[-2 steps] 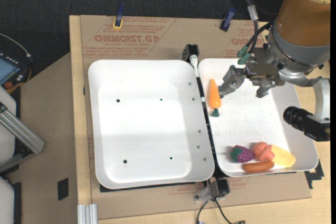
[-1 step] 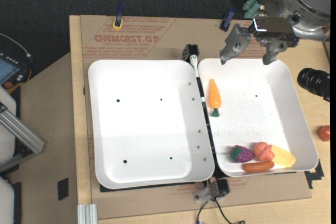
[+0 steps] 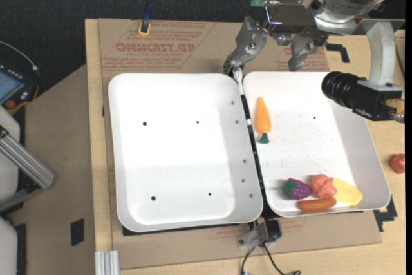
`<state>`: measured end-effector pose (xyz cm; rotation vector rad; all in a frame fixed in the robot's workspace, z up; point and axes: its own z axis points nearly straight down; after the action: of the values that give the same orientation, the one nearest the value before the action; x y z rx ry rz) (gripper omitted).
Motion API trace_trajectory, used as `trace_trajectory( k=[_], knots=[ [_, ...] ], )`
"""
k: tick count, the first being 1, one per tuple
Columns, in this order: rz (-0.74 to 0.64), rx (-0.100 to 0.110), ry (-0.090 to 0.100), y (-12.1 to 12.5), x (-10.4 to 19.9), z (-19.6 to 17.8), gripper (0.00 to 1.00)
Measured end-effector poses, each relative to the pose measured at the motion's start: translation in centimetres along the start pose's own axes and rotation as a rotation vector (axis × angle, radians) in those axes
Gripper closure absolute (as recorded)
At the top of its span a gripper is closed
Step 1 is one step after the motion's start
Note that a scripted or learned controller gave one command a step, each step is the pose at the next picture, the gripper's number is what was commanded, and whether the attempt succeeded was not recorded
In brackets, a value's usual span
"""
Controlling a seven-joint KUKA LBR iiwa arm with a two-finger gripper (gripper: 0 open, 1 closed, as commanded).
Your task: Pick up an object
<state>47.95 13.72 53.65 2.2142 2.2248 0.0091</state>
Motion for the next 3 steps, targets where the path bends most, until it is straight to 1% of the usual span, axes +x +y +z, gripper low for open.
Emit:
trace_trajectory(
  k=[1,2,3],
  knots=[
    [0.009,0.018,-0.005,-0.1,-3.1,18.5,0.0],
    [0.004,0.011,-0.003,6.8,-0.1,28.1,0.0],
    [-0.001,-0.002,0.002,-0.3,1.9,14.2,0.0]
  ],
)
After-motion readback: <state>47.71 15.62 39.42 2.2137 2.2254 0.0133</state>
